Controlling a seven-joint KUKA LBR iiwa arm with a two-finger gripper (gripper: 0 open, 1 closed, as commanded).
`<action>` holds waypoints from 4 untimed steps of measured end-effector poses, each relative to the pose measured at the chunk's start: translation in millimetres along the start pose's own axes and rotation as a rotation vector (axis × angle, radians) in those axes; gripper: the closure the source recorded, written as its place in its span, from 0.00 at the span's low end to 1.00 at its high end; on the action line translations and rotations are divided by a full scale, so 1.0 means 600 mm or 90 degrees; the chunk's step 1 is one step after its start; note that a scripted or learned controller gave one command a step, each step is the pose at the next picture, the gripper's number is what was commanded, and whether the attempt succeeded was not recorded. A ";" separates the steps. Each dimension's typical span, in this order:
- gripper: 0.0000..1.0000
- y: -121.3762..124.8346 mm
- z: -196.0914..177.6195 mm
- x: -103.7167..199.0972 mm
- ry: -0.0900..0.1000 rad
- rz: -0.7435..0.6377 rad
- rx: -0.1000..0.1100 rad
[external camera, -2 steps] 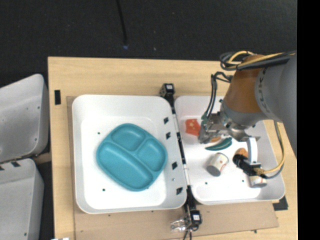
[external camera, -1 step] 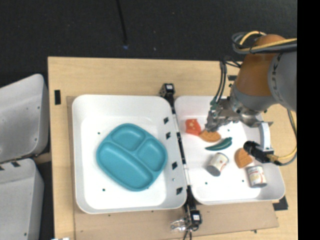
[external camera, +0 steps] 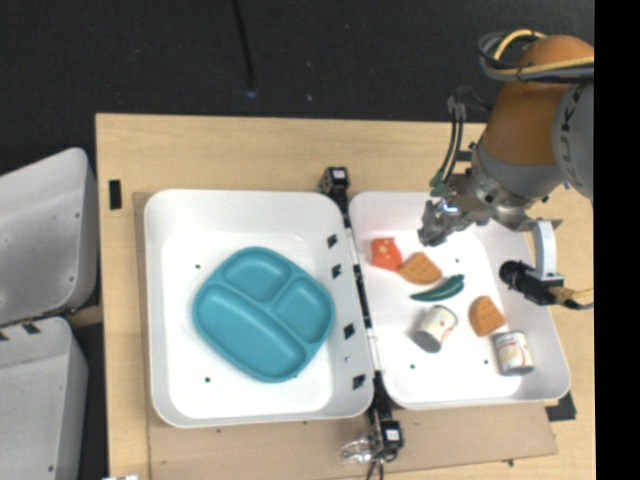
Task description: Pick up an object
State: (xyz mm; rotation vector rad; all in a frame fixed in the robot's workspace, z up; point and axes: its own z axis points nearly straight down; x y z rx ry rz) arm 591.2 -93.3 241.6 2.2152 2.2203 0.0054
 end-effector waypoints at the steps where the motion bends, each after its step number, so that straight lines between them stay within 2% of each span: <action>1: 1.00 0.002 -0.050 -0.002 0.000 0.000 0.001; 2: 1.00 0.014 -0.052 0.078 0.001 -0.002 0.002; 4: 1.00 0.023 -0.006 0.237 0.001 -0.002 0.005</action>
